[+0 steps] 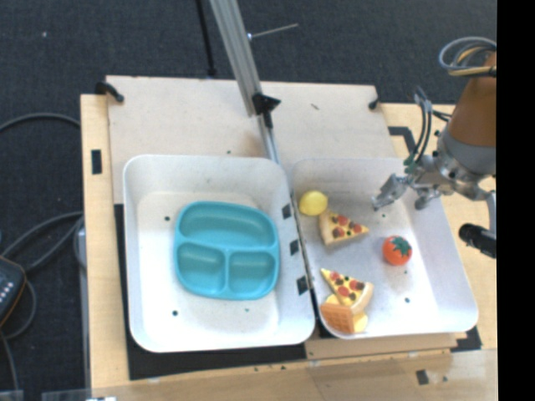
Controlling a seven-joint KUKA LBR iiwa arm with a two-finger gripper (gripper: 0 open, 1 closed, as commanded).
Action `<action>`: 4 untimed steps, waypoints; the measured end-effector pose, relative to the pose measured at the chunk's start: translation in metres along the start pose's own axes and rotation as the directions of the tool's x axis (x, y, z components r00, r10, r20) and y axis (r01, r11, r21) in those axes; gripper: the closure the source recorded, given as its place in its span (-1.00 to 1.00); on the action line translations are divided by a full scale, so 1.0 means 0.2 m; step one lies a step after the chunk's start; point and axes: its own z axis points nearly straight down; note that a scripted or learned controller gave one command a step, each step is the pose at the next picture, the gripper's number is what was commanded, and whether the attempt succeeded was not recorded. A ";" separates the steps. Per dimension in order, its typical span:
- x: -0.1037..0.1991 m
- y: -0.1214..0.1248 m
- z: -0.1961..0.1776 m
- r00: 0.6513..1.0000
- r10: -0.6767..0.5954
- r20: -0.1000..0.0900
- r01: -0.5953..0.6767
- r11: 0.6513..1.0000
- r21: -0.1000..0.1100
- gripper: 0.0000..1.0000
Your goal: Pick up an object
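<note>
1. Objects to pick: all four sit in the right bin (451, 303). Yellow ball (313, 203) lies near the bin's left wall, toward the back. Upper pizza slice (341, 229) is just beside the ball, to its front right. Tomato (398, 250) sits right of that slice, apart from it. Lower pizza slice (346, 300) lies at the bin's front left, its crust end at the front rim.
2. Tool (390, 193): hangs over the back of the right bin, right of the ball and behind the upper pizza slice and tomato. Cannot tell how it is set; too small and blurred. Nothing visible in it.
3. Arm (473, 124): comes in from the right edge, orange band above the wrist, cables looped at the top.
4. Left bin (150, 182): holds a blue divided tray (226, 250) with three compartments, roughly centred.
5. Both bins sit side by side, touching along the middle, on the table (184, 111).
6. Metal pole (238, 48) rises from the back of the table between the bins, slanting to the upper left.
7. Floor (84, 23): dark carpet, with cables at the left.
</note>
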 end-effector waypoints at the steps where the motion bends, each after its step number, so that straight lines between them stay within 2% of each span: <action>1: 0.00 0.00 0.00 1.000 0.000 0.000 0.000 1.000 0.000 -1.00; 2: -0.02 -0.02 0.31 1.000 0.003 0.000 -0.003 1.000 0.006 -1.00; 3: -0.03 -0.01 0.50 1.000 0.004 0.001 -0.004 1.000 -0.001 -1.00; 4: -0.04 0.00 0.43 1.000 0.005 0.002 -0.005 1.000 -0.007 1.00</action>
